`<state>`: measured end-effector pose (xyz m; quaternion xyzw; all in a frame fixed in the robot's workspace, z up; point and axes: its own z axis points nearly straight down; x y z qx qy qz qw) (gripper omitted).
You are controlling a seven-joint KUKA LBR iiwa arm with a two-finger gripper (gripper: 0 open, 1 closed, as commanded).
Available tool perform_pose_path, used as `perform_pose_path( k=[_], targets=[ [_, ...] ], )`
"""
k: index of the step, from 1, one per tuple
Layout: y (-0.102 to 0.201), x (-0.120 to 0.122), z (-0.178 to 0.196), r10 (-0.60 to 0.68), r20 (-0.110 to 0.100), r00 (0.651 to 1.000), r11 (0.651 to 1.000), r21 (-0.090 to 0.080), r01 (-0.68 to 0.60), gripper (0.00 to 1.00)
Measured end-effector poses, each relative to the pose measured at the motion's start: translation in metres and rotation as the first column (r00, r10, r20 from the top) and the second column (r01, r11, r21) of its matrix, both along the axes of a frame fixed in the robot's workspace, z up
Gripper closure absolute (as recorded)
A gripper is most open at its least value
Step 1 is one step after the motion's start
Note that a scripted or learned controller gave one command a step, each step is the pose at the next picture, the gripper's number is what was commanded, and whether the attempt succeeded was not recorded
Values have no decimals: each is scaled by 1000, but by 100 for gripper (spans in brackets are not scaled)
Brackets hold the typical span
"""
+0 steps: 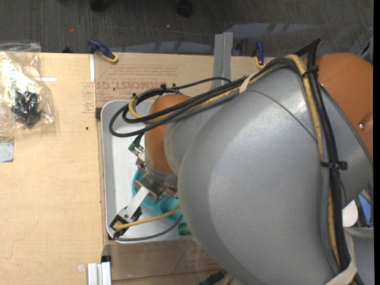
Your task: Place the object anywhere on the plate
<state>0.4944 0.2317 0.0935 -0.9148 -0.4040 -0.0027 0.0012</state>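
Metal pincer (153,186) is low over the teal plate (159,208), under the orange wrist band. It's seen from above with the wrist blocking it, so I can't tell if it's apart, together or clamped on anything. The plate lies in the near part of the white bin (107,159), mostly covered. A green scrap (184,229) pokes out at the plate's right edge, against the arm (261,183); can't tell whether it sits on the plate or is the task object. The grey arm bulk covers everything right of that. The bin rests on a cardboard sheet (148,76) held by blue clamps (104,50). A clear bag (22,91) of small black parts lies well left on the wooden bench (47,206).
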Motion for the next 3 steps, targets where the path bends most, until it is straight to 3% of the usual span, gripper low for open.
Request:
perform_pose_path(
  k=[1,2,3],
  targets=[
    [-4,58,124,-48,-5,999,999,-6,48,100],
    [-1,-8,8,-210,4,978,978,3,210,100],
    [-14,47,155,-209,-4,978,978,-7,209,100]
  ],
)
